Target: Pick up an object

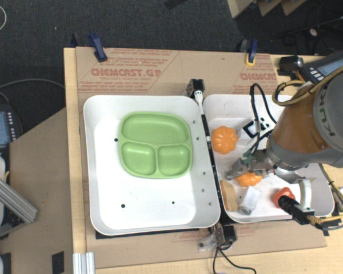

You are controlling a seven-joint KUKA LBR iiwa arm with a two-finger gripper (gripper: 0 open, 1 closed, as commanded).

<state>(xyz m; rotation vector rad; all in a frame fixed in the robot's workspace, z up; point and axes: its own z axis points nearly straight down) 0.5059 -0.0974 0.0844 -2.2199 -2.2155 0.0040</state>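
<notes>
Right bin (230,108): orange piece (250,180) just beside jaws (contact unclear).

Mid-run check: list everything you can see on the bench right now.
bins: two, white, side by side
divided plate: one, green, left bin
pumpkin-shaped thing: one, orange, right bin, left side
rounded thing: one, orange, right bin, middle
block: one, tan, right bin, near-left corner
small bottle: one, whitish, right bin, beside block
red thing: one, red, right bin, near side
clamps: two, blue, bench's far edge
arm: one, grey with orange band, over right bin
end effector: one, grey, above rounded thing
</notes>
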